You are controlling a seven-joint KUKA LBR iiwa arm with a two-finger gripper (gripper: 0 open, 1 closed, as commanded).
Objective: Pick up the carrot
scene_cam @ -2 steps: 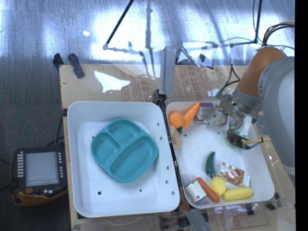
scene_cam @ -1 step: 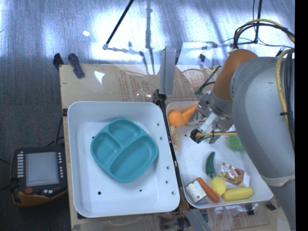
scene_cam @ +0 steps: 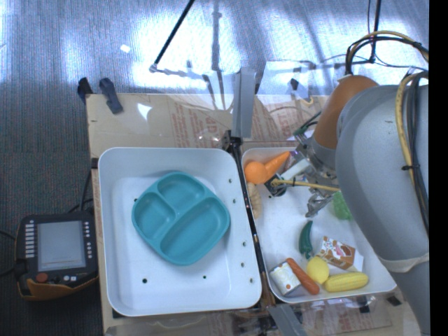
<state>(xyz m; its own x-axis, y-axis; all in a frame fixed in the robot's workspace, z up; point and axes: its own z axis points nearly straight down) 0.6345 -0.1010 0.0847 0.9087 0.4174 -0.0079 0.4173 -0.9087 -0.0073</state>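
1. Counter (scene_cam: 140, 124): brown top, carrying two shallow white bins side by side, the left bin (scene_cam: 119, 271) and the right bin (scene_cam: 280, 222).
2. Left bin: holds one teal divided plate (scene_cam: 180, 217). It lies flat on the bin floor, roughly centred, turned at a slant to the walls.
3. Carrot (scene_cam: 262, 169): in the far left corner of the right bin. It lies flat, with the thick end against the left wall and the thin end pointing to the far right, toward the wrist of the arm.
4. Arm (scene_cam: 381, 166): grey, comes in from the right and covers much of the right bin's right side.
5. Pincer (scene_cam: 315, 205): low over the middle of the right bin, to the near right of the carrot and apart from it. I cannot tell how wide it stands.
6. Pale green thing (scene_cam: 341, 206): just right of the pincer, partly hidden by the arm; kind unclear.
7. Dark green vegetable (scene_cam: 306, 238): on the bin floor just nearer than the pincer, lying lengthwise.
8. Near edge of the right bin, left to right:
   - white can (scene_cam: 283, 277)
   - reddish-orange stick (scene_cam: 303, 276), touching the can
   - lemon (scene_cam: 317, 270)
   - corn cob (scene_cam: 344, 282)
9. Small printed carton (scene_cam: 337, 252): sits just behind the lemon and the corn cob.
10. Floor left of the counter: a handheld control panel (scene_cam: 56, 247), screen up.
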